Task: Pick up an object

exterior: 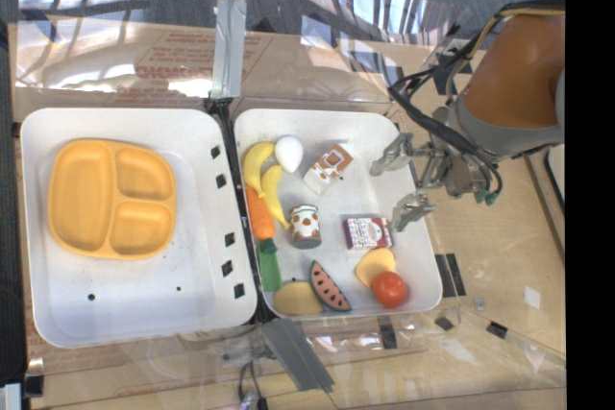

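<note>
My pincer (402, 180) hangs spread wide and empty at the right bin's (365, 122) edge, beside the small purple carton (366, 231), and closing there could snag the rim

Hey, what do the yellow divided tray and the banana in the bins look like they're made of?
Divided tray: likely molded plastic, matte yellow-orange, with rounded compartment edges of one uniform colour. Banana: probably toy plastic, smooth and evenly yellow with a soft sheen, though this view cannot confirm it.
</note>
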Robot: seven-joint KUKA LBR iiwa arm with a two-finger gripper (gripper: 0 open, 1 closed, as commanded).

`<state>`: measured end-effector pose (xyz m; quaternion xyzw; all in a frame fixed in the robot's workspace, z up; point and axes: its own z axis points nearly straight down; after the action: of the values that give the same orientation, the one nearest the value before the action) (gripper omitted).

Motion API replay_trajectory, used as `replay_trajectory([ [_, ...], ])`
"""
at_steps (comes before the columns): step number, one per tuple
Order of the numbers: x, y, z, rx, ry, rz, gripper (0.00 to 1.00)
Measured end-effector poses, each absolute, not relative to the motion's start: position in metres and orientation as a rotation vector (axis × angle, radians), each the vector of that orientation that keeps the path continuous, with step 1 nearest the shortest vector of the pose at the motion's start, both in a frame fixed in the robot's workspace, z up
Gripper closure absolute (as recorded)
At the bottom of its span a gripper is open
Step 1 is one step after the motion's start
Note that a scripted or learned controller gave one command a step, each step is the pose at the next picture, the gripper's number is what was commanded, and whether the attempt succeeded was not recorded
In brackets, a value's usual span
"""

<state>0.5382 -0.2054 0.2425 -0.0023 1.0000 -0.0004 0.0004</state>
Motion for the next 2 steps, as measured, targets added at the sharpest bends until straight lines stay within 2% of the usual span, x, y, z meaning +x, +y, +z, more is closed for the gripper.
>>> replay_trajectory([
  [1,0.650,-0.172,0.107,0.226,3.142,0.005,0.00],
  [2,0.608,-0.117,0.092,-0.389,3.118,0.003,0.00],
])
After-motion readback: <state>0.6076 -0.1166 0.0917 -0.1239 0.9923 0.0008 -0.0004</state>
